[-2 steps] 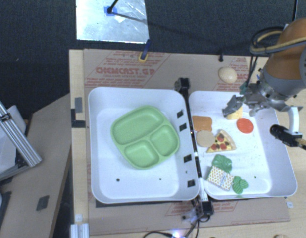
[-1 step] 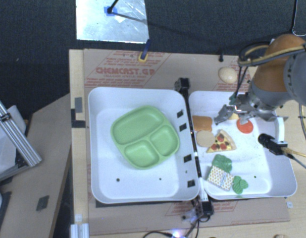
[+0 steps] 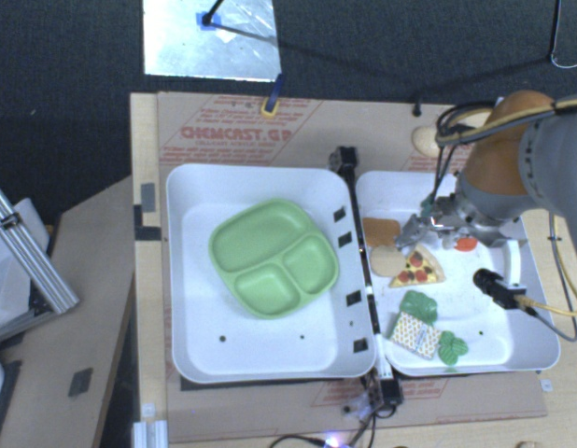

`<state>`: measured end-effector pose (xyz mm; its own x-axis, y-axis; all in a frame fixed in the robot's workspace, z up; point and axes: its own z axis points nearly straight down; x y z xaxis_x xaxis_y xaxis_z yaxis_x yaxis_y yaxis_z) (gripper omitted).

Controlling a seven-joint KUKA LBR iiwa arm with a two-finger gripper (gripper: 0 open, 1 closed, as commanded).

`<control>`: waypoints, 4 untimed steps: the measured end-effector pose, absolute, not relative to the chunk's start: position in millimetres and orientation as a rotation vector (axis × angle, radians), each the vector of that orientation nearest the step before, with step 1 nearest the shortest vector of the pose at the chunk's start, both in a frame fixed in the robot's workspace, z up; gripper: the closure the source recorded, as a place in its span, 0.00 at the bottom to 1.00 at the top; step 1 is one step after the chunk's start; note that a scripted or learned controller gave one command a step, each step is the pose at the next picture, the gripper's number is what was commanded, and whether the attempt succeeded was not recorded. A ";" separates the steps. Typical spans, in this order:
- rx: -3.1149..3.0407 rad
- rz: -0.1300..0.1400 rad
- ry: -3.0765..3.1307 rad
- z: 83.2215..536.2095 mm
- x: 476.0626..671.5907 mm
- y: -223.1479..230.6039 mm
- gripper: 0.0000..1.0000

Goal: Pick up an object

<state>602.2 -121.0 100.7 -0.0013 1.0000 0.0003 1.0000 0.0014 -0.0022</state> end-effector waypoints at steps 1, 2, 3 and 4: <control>-2.220 0.000 -2.224 84.4 602.9 -120.6 0.00; -2.223 -0.004 -2.226 96.1 604.1 -121.0 1.00; -2.226 -0.005 -2.225 157.8 601.0 -127.3 1.00; -2.223 -0.007 -2.231 217.4 608.2 -135.6 1.00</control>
